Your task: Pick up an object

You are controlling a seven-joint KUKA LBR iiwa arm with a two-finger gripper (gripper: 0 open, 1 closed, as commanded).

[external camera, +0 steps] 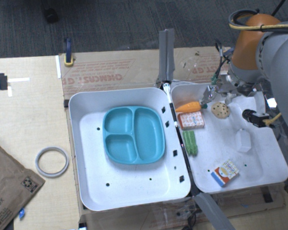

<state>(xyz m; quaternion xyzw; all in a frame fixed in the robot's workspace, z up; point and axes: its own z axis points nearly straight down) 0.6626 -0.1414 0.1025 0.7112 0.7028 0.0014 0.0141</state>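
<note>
The right bin (268,174) holds an orange carrot (188,106), a small red-and-white box (191,120), a green pea pod (191,142), a round cookie (220,110), a small clear piece (243,141) and a little carton (226,172) near the front. My gripper (212,92) hangs at the bin's back edge, just right of the carrot and above the cookie. Nothing shows between its fingers.
The left bin (90,190) holds a teal divided plate (134,134). A tape ring (52,161) and a brown cardboard box (8,189) lie on the bench at the left. A grey divider post (166,53) stands between the bins at the back.
</note>
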